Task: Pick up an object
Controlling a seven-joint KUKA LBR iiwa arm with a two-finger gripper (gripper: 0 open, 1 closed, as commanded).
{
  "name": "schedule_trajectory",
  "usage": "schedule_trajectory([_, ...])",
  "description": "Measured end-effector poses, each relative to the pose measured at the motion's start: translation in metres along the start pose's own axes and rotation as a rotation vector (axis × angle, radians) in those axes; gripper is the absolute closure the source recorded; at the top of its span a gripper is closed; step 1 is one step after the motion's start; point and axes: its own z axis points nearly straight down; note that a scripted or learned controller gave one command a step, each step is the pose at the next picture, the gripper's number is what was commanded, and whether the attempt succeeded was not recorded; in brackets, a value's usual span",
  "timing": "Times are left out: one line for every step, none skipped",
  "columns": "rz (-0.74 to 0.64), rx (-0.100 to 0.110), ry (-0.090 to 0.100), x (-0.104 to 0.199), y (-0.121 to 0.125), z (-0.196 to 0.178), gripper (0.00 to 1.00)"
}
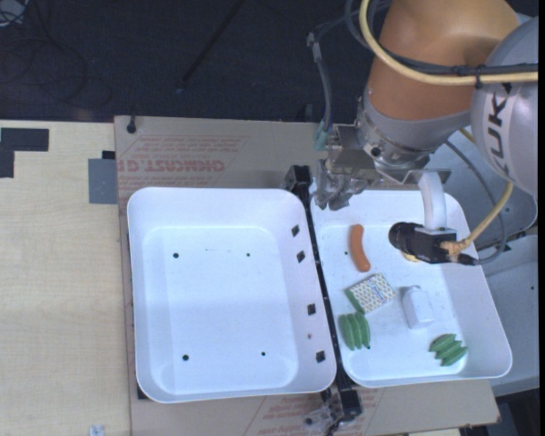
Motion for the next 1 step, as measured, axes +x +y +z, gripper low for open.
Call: schedule_trajectory([0.000, -0.003, 0.000, 0.0614, 0.0352, -0.0565, 1.00])
